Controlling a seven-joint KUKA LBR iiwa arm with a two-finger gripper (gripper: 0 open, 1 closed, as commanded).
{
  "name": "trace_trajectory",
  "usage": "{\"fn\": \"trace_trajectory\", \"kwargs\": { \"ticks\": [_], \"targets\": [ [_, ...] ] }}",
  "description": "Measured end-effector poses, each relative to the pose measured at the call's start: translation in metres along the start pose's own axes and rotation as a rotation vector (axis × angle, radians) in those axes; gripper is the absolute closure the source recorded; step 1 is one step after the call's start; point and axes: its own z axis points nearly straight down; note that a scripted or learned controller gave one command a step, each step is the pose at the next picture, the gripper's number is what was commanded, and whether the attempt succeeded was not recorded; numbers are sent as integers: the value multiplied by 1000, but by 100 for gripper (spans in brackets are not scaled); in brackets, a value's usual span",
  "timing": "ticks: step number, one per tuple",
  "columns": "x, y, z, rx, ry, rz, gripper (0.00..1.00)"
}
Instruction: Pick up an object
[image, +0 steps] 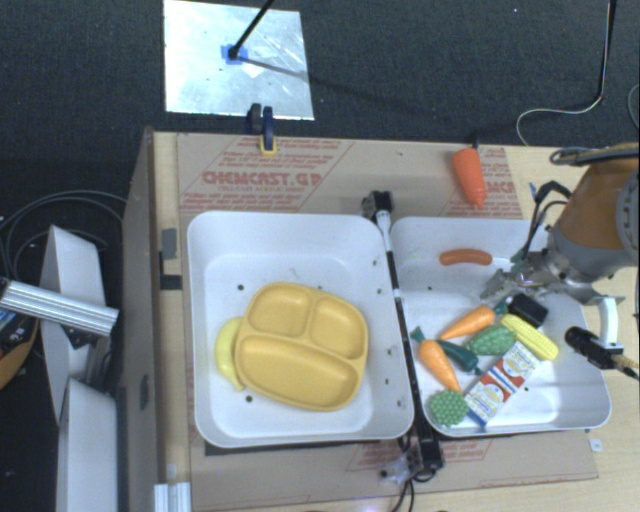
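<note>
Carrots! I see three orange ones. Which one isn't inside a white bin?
The fat carrot lying on the cardboard above the right bin. The other two carrots lie inside that bin.

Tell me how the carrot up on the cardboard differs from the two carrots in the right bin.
The carrot on the cardboard lies outside the bins, alone, looks stubbier and shows no green top. The two carrots in the right bin lie among other toy food, slimmer, with green tops. All are orange.
</note>
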Motion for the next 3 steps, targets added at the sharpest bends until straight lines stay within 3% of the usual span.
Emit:
{"fn": "trace_trajectory", "kwargs": {
  "ticks": [1,2,3],
  "targets": [
    [-2,70,-123,-6,-2,-4,0],
    [64,74,-12,-7,-1,-1,0],
    [51,18,0,1,0,-1,0]
  ]
}}
